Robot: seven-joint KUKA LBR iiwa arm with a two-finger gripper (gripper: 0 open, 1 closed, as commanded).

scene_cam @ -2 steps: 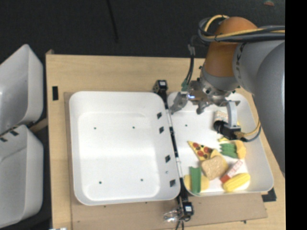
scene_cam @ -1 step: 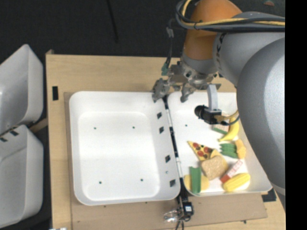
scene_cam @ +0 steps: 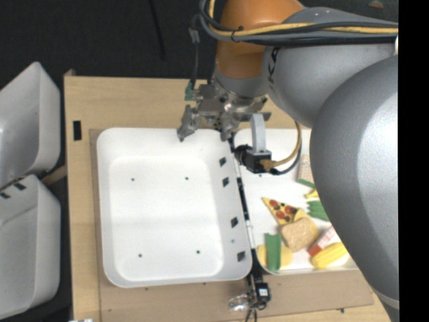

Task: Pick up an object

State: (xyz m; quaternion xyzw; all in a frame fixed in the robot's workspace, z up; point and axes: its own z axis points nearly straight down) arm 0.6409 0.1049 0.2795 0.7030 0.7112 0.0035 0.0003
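My gripper (scene_cam: 204, 131) hangs over the far edge of the left white bin (scene_cam: 161, 213), under the orange wrist band. Its two dark fingers stand apart, open, with nothing between them. The toy food lies in the right bin (scene_cam: 289, 137), at its near end: a pizza slice (scene_cam: 281, 210), a slice of bread (scene_cam: 299, 233), a green piece (scene_cam: 273, 250) standing by a yellow one, a yellow corn cob (scene_cam: 328, 254) and some green bits (scene_cam: 315, 208). The grey arm covers much of the right bin.
A black divider strip (scene_cam: 239, 193) runs between the two bins. White moulded shapes (scene_cam: 27, 126) sit off the bench at the left. The wooden bench top (scene_cam: 80, 200) frames the bins. A small metal clip (scene_cam: 247, 300) lies at the front edge.
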